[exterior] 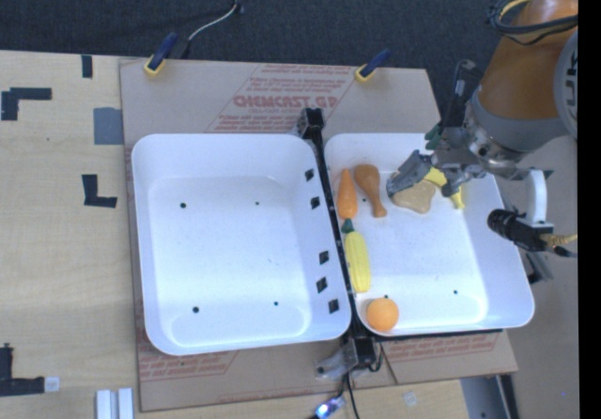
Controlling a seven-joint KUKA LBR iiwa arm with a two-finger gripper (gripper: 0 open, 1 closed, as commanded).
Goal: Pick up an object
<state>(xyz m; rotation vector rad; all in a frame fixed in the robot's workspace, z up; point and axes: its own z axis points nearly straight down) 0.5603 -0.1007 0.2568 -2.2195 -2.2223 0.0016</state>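
My gripper hangs over the back right part of the right bin, just above a tan lumpy object. A yellow piece shows right beside the gripper, partly hidden by it. To the left lie a brown drumstick and an orange carrot. A yellow corn cob lies along the bin's left wall. An orange fruit rests in the front left corner.
The left bin stands beside the right one, with a black divider strip between them. Both rest on a cardboard sheet held by yellow and blue clamps. The arm's orange band rises at the right.
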